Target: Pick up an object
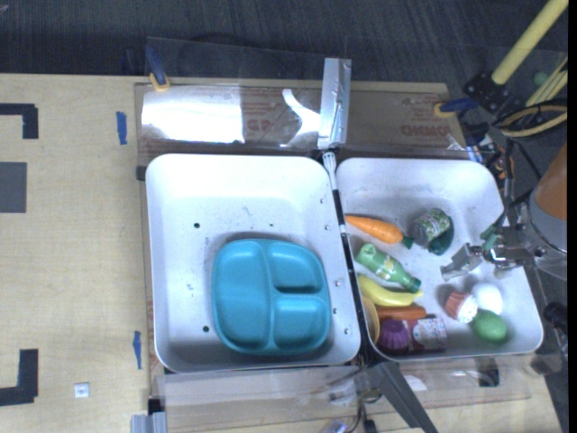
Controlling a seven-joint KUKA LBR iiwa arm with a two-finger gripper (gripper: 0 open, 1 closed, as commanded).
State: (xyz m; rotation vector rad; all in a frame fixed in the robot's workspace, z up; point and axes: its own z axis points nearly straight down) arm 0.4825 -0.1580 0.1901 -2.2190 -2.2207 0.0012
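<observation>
The right bin (469, 180) holds several toy foods: an orange carrot (374, 230), a green bottle (386, 267), a yellow banana (386, 294), a green can (435, 228), a purple item (394, 334), a white egg (488, 296), a green lime (490, 327) and a red-and-white piece (461, 307). My gripper (471, 254) hangs over the right side of this bin, just above the egg and the red-and-white piece and right of the can. It is open, with nothing between its fingers.
The left bin (180, 197) holds a blue divided plate (269, 294). A metal divider post (334, 102) and a clear sheet stand behind the bins. Cables and a yellow rod (532, 30) lie at the upper right. The arm (552, 201) comes in from the right edge.
</observation>
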